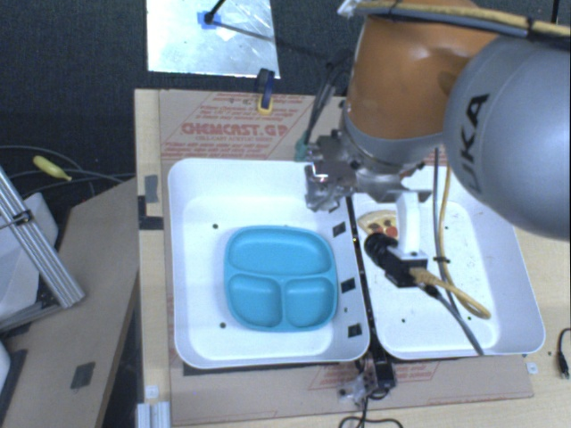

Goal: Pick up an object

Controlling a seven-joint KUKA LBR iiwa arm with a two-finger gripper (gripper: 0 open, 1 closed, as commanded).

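The arm (464,87) is the biggest thing in view. Its grey shell and orange band fill the upper right and run off the top and right edges, covering the far part of the right bin (500,275).

The left bin (192,239) lies open to view, apart from its far right corner, where the gripper (321,185) hangs above the seam between the two bins. The wrist's bulk crowds the gripper from above. I cannot tell whether it is open or closed, and nothing can be seen held in it.

The blue divided plate (281,277) lies flat on the left bin's floor, nearer the camera than the gripper and a little to its left, clear of it. The plate's right edge sits just beside the bin wall at the seam. Bare white floor runs along its left and far sides, with a narrower strip in front.

On the gripper's other side, just across the seam, a small round thing (378,222) with red and dark marks lies in the right bin. Robot parts partly hide it, and it is too small to identify. The rest of the right bin's visible floor is bare out to its right rim.
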